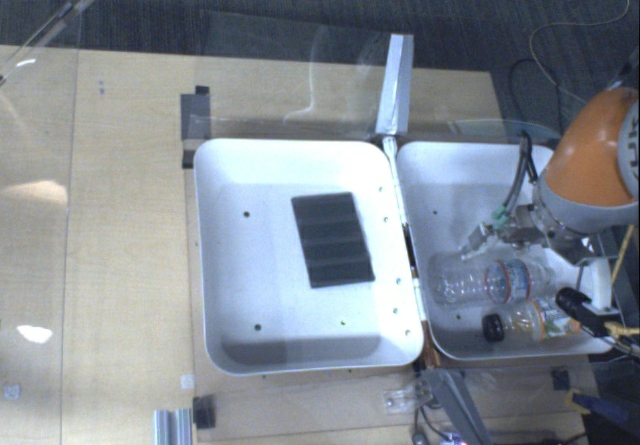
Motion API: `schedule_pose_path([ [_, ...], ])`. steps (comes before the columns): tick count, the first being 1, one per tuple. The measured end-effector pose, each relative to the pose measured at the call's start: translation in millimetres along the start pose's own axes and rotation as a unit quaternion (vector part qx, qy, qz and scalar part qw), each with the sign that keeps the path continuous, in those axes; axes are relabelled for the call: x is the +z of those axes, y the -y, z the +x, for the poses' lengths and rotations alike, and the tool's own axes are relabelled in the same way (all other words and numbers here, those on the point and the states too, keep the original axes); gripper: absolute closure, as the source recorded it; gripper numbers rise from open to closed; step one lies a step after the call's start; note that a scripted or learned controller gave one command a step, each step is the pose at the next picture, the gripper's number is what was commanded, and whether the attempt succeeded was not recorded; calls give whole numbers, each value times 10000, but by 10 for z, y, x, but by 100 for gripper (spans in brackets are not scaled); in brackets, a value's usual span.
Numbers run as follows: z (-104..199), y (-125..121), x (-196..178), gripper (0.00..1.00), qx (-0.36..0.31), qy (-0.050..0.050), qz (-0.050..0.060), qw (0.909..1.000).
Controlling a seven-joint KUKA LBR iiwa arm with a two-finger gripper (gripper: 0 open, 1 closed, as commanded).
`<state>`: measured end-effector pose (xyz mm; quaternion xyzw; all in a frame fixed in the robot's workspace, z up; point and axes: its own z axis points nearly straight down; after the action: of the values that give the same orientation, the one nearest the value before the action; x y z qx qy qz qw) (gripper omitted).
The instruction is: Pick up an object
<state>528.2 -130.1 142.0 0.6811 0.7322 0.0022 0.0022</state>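
Note:
A clear plastic bottle with a blue label [488, 282] lies on its side in the right bin [440, 183]. A second clear bottle with a black cap [522, 323] lies just in front of it, near the bin's front wall. My gripper [506, 229] hangs low over the right bin, just above and behind the blue-label bottle, under the orange band [598, 158] of the arm. A flat black ribbed pad [332, 239] lies in the middle of the left bin [230, 263].
A grey divider post [394, 83] stands behind the seam between the bins. Cables [585, 308] and arm hardware crowd the right bin's right edge. Wooden bench [100, 233] stretches to the left.

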Motion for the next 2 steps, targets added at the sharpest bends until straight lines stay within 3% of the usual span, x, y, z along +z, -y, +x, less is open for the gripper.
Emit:
schedule_pose_path([
  [1, -390, 372, 515, 0, -462, 16, -69, 9989],
  [2, -711, 413, 524, 0, 1368, 5, -46, 9906],
])
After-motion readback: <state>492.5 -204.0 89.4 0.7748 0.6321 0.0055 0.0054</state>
